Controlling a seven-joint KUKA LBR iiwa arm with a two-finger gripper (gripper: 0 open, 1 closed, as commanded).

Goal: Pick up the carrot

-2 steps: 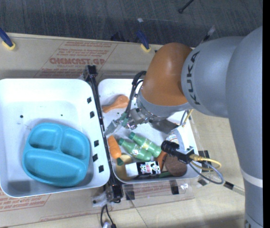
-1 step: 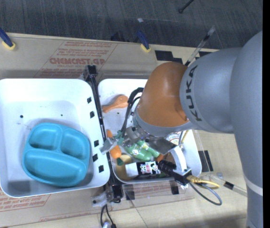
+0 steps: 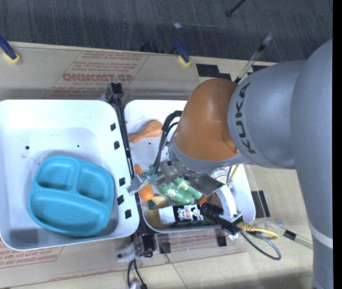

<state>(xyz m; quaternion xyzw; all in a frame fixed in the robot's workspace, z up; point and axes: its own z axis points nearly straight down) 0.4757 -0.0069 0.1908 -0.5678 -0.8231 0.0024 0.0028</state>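
The claw (image 3: 149, 179) is seen low over the left part of the right bin (image 3: 247, 205), close to the wall shared with the other bin. It is largely covered by the orange band and grey wrist of the arm (image 3: 267, 119), which reaches in from the right. Whether it is open or closed cannot be told, and nothing can be made out in its grip.

Just beside the claw, on its near side, a small orange piece (image 3: 147, 192) is seen against the bin floor; what it is cannot be told. To the right of that piece a green thing (image 3: 180, 191) lies partly under the wrist.

The carrot (image 3: 147, 130), a tapered orange shape, is found in the far left part of the same bin. It lies flat on the white floor near the dividing wall, on the far side of the claw and apart from it, with its right end hidden by the arm.

In the left bin (image 3: 14, 116) a blue tray (image 3: 71, 196) with several compartments is set toward the near side.

Both bins are carried side by side on the table (image 3: 87, 71), whose brown surface bears red print. Two blue clamps are fixed at its far edge, one (image 3: 5, 48) at the left corner and one (image 3: 182, 52) near the middle.
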